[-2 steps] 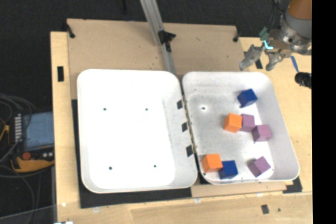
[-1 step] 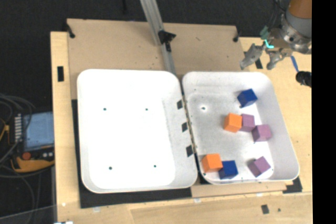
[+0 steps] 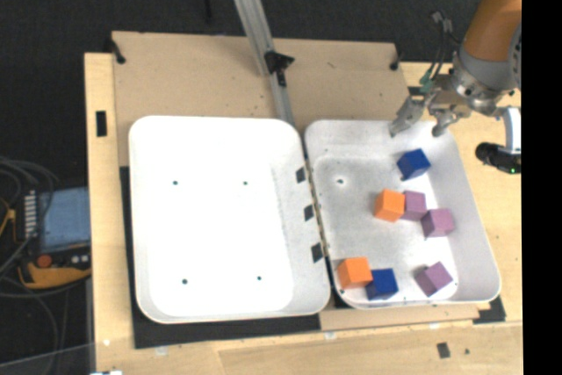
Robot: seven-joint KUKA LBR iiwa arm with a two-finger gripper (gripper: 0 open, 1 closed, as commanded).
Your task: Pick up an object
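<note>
My gripper (image 3: 420, 124) hangs over the far edge of the right bin (image 3: 351, 155), its two fingers spread apart with nothing between them. Just below it in the bin lies a blue cube (image 3: 413, 163). Farther toward the front sit an orange cube (image 3: 390, 205) touching a purple cube (image 3: 414, 205), and another purple cube (image 3: 437, 222). Near the bin's front edge are an orange cube (image 3: 355, 271) against a blue cube (image 3: 382, 284), and a purple cube (image 3: 433, 278).
The left bin (image 3: 215, 215) lies beside the right one. A slanted metal pole (image 3: 253, 13) rises from the back between the bins. Cables and a blue box (image 3: 61, 219) sit off the bench at the left.
</note>
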